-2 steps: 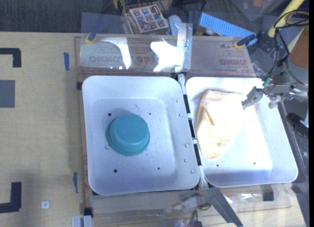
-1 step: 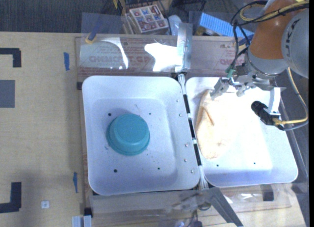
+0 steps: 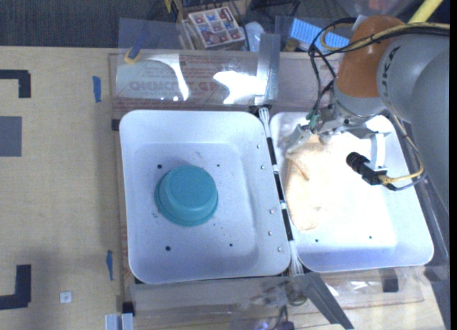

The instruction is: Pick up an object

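Teal bowl upside down in left bin. Gripper low over right bin, above pale cloth; grasp state indeterminable.

teal bowl | upside down | middle of left bin

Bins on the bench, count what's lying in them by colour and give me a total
Teal: 1, a bowl upside down in the left bin.
Tan: 1, a pale cloth-like thing in the right bin; glare blurs what it is.
Total: 2
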You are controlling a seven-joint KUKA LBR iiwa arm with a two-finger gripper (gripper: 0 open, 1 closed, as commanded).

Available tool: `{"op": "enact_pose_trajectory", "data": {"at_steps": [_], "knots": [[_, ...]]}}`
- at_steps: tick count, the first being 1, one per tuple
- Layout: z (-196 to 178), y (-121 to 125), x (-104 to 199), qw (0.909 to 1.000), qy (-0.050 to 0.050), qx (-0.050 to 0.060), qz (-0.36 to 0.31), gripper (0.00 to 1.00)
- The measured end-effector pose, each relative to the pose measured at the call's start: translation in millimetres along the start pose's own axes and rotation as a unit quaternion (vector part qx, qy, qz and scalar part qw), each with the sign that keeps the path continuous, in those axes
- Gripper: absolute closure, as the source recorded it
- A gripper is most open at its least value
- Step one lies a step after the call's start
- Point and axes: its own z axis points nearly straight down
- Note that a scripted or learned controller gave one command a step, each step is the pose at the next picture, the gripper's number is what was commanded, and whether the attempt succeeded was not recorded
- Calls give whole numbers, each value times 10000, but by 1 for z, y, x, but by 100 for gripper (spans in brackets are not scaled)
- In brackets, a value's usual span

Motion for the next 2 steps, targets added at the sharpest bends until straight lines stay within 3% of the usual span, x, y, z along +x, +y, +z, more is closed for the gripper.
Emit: {"op": "enact_pose_trajectory", "data": {"at_steps": [1, 2], "knots": [[0, 0, 0, 10000, -1, 0, -1, 0], [-12, 2, 0, 10000, -13, -20, -9, 100]]}}
